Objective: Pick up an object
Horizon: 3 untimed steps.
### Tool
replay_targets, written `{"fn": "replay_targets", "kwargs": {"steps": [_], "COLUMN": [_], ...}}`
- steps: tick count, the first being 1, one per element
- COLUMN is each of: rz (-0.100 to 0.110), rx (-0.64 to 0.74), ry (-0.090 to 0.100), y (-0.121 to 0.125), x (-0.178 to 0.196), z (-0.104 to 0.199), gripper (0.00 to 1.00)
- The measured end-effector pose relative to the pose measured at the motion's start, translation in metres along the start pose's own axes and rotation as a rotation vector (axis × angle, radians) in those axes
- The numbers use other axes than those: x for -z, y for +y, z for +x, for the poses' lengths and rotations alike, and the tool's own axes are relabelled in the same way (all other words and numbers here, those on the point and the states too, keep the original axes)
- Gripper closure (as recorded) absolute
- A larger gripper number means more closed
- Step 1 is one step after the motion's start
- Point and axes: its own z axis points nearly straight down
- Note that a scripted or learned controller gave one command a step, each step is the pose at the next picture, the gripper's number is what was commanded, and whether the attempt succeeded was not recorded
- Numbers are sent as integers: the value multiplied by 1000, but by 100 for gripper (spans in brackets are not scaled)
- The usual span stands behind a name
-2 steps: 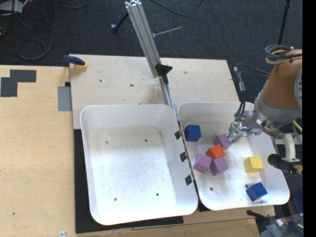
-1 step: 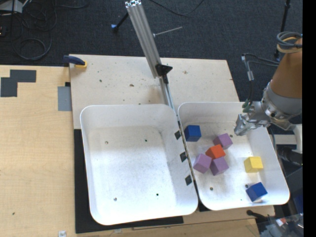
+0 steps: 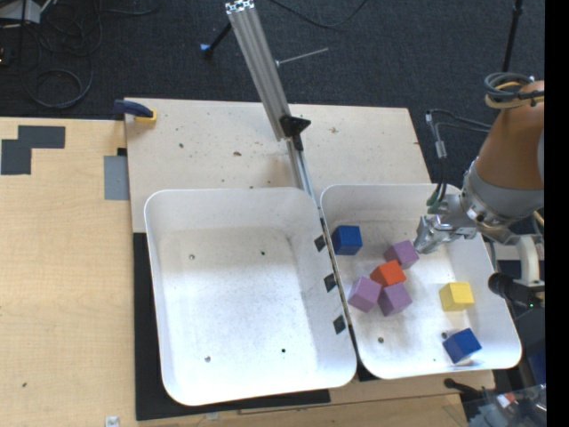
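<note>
Bench of pale wood (image 3: 222,145) carries two shallow white plastic bins set side by side, the left-hand white bin (image 3: 169,265) and the right-hand white bin (image 3: 498,345), their inner rims touching along a seam marked by small black clips. A slanted grey aluminium rail (image 3: 262,60) rises from the bench behind that seam. The grey KUKA arm with its orange band (image 3: 511,149) reaches over the right-hand bin's far right rim, its two-finger metal gripper (image 3: 433,236) lowered near the bin floor, just beside the uppermost purple foam cube (image 3: 403,253). Whether the fingers stand apart or closed cannot be told from this angle, and nothing can be seen between them.

All the loose blocks lie in the right-hand bin. A dark blue cube (image 3: 347,238) sits near the seam, toward the bin's back. At the bin's centre an orange cube (image 3: 388,274) rests against the uppermost purple one, with two more purple cubes, one lighter (image 3: 364,294) and one darker (image 3: 395,299), touching each other just in front of it. A yellow cube (image 3: 456,295) sits apart toward the right rim, and a second blue cube (image 3: 461,345) lies near the front right corner.
</note>
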Motion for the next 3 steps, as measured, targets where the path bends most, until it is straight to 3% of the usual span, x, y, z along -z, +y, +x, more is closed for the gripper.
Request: {"fn": "replay_targets", "kwargs": {"steps": [2,3], "rz": [-2,0], "rx": [3,6], "ry": [1,2], "y": [-9,-16], "x": [24,14], "z": [96,152], "gripper": [100,100]}}
